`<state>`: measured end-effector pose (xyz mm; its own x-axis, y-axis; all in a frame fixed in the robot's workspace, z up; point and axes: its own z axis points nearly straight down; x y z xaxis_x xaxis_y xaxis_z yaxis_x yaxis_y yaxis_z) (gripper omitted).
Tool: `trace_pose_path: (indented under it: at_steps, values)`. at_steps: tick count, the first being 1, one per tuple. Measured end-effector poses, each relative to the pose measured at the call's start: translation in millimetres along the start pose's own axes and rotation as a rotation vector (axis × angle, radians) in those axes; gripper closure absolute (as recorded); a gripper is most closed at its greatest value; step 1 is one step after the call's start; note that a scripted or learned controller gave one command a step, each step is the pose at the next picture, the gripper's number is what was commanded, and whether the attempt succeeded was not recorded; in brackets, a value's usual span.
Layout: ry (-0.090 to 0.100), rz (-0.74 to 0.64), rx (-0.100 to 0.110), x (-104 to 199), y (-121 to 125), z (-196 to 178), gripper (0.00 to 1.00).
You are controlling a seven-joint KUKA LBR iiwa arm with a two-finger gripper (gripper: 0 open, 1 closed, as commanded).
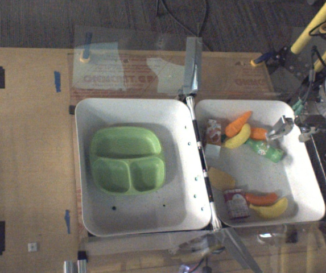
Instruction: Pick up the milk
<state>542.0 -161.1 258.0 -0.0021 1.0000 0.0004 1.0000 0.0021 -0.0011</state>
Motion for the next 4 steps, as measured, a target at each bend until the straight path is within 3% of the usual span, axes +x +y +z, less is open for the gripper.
trace_pose_path:
  at_steps: [1,2,3,4]
  values:
    - [0.0,0.058,0.001,151,34,74,0.0]
    - [-0.002,0.069,-0.002,98,1,-35,0.0]
    - [-0.002,0.176,-0.003,26,40,-155,0.0]
    - [-0.004,0.167,-0.005,31,42,-166,1.0]
